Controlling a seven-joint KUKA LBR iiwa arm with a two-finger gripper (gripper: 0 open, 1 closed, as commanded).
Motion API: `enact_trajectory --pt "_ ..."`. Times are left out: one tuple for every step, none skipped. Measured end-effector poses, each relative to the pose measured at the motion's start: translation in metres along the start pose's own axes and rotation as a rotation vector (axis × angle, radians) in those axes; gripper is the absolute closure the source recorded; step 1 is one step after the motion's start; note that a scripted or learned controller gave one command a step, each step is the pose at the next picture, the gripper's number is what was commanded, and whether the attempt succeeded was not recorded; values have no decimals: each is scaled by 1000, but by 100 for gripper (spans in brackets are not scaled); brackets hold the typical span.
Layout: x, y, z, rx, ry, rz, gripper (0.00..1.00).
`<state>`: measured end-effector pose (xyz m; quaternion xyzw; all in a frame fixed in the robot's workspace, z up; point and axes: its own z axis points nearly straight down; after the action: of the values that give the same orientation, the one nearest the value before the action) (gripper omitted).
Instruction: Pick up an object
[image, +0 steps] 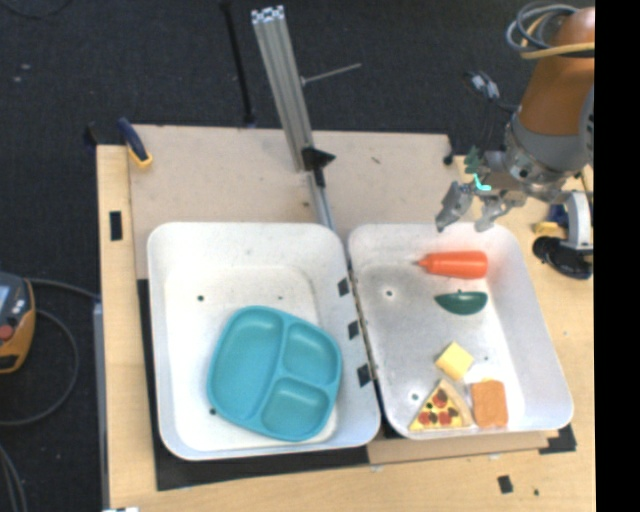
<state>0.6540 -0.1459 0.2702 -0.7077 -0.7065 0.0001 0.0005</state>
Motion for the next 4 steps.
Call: enact_trajectory --pt "0 1 -1 -3 0 0 0" --pt "0 -1 61 2 -2 -2 0" --pt "-1 -11 111 2 -2 -1 0" --pt "-2 -11 163 0 -2 -1 0"
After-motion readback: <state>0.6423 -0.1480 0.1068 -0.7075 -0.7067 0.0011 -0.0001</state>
